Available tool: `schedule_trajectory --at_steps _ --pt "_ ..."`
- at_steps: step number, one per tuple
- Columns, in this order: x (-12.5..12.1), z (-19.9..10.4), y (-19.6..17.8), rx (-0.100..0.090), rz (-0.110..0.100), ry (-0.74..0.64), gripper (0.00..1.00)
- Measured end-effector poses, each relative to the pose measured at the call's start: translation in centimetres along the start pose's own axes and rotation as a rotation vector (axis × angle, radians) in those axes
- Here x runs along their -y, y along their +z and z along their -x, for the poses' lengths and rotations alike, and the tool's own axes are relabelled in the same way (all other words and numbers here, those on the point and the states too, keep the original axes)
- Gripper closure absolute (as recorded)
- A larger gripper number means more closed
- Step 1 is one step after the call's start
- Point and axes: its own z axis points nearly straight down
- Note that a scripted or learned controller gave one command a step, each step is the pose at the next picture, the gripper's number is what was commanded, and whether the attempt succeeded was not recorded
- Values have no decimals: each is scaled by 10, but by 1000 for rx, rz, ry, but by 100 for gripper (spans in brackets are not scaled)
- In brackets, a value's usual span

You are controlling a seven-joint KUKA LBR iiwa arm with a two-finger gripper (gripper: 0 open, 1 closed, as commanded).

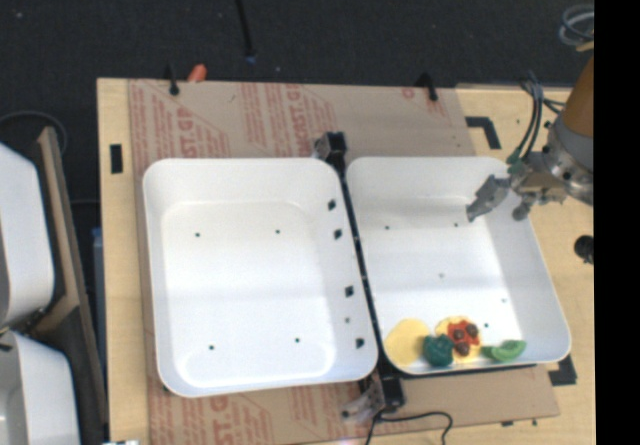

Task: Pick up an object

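Two shallow white bins sit side by side on the table (250, 118), whose brown board top carries red printed lettering too blurred to read. The left bin (250, 273) shows just small dark dots on its floor. The right bin (450, 253) holds four small things, all bunched in its near corner by the front rim: one pale yellow round piece (405, 339), one dark green lump (437, 351) touching it, one red and orange toy (461, 333) just behind that lump, and one bright green piece (506, 350) lying against the front wall. The yellow piece and the dark green lump touch; the bright green piece lies a little apart to the right.

The arm comes in from the right, and the claw (503, 200) hangs over the far right part of the right bin, well apart from the cluster. Its two fingers stand spread, released, with nothing between them. One black clip row runs along the seam between the bins.
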Motion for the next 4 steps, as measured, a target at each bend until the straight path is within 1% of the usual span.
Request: schedule_trajectory --at_steps 1,2,3,4 --pt "-1 0 -3 1 6 -1 0" --pt "-7 5 55 0 1 -1 0" --pt "1 4 114 0 1 -1 0" --pt "1 4 128 1 5 -1 0"
